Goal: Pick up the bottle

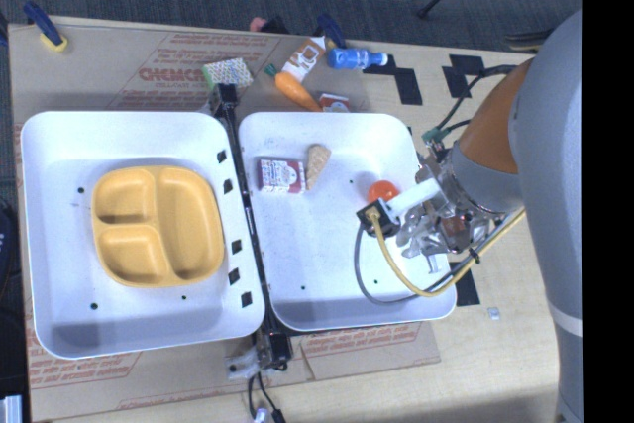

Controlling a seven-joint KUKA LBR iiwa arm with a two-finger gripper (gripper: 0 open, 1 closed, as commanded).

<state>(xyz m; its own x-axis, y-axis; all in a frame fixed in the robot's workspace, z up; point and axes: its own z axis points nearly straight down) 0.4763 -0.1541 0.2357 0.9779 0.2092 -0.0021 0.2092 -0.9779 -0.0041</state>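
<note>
Gripper point(421, 238), finger state indeterminate, over right bin point(327, 302); bottle point(355, 59) at upper desk, beside carrot point(296, 91).

Two white bins point(45, 213), one yellow divided tray point(158, 223), one blue bottle point(352, 59), one carrot point(295, 91), one red carton point(280, 175)

You're looking at a robot lab: clamped cardboard point(178, 64) on a bench point(495, 352), two white bins point(40, 243), taped markers point(401, 79).

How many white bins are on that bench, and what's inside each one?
2. The left bin holds a yellow divided plate. The right bin holds a small red packet, a tan cone-shaped piece and an orange-red object by the hand, which may hide more.
</note>
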